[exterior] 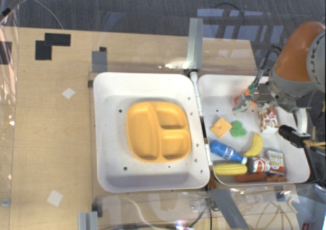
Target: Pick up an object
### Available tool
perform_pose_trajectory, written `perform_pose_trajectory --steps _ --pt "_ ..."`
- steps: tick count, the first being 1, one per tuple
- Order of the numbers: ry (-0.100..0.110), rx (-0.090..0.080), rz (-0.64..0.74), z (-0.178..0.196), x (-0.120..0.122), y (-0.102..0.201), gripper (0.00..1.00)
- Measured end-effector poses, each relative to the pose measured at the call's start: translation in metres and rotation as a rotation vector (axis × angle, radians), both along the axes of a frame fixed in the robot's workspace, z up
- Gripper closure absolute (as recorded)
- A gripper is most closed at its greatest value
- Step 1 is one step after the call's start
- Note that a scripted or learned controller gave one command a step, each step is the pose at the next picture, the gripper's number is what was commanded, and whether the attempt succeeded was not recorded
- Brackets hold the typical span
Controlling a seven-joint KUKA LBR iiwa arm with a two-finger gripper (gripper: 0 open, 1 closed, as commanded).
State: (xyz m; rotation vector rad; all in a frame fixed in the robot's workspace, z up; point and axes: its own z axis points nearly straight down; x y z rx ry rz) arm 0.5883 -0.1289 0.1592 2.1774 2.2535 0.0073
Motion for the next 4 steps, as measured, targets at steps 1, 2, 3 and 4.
perform_pose_trajectory --steps 1,2,3,4 --pt "-0.002 0.005 -0.352 -0.07 0.001 0.004 0.0" --pt "-0.003 0.018 0.01 -0.069 -0.014 -0.051 0.0" --pt "-0.001 0.003 0.001 -0.072 0.047 -0.03 0.0" --pt "-0.005 0.0 0.002 -0.058 0.048 -0.033 1.0"
